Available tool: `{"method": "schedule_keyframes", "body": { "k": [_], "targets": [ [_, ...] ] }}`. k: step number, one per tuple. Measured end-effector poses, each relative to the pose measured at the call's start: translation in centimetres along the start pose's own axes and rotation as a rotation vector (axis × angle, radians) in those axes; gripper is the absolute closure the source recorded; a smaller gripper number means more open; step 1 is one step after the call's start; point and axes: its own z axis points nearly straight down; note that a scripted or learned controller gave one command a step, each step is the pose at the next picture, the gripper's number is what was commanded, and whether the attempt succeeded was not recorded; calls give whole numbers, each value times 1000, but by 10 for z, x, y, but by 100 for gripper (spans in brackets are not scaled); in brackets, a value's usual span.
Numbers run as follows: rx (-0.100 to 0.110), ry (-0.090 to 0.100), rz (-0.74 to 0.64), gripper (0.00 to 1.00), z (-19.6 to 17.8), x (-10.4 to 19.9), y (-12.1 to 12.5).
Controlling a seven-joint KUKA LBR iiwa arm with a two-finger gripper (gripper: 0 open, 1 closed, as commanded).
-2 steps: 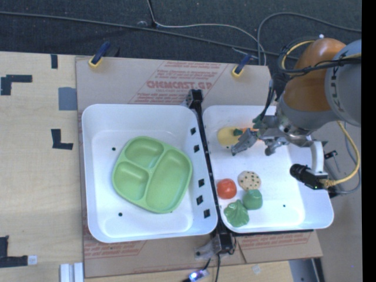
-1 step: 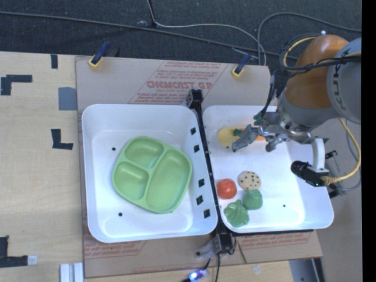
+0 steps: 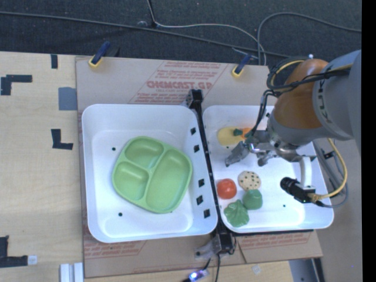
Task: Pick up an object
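The right bin (image 3: 294, 219) holds a yellow lemon-like piece (image 3: 227, 136) with an orange and green bit beside it, a red tomato-like ball (image 3: 227, 188), a speckled cookie (image 3: 249, 180), and two green pieces (image 3: 253, 200) (image 3: 237, 214). My gripper (image 3: 247, 151) hangs over the upper middle of this bin, just below and right of the yellow piece and above the cookie. Its fingers (image 3: 238, 155) look spread with nothing between them.
The left bin (image 3: 97, 157) holds a green divided plate (image 3: 153, 173). A black divider (image 3: 202, 157) runs between the bins. The arm's orange band (image 3: 296, 98) and grey body cover the right bin's upper right. Cables trail at the right.
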Motion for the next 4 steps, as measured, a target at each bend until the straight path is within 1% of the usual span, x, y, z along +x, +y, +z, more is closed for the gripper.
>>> {"method": "schedule_keyframes", "body": {
  "k": [1,2,3,4],
  "targets": [
    [-2,-1,0,0,54,0,-1],
    [-3,2,-2,100,42,2,0],
    [-9,1,0,100,-5,1,-9],
    [-10,0,0,100,-48,-1,-8]
  ]
}}
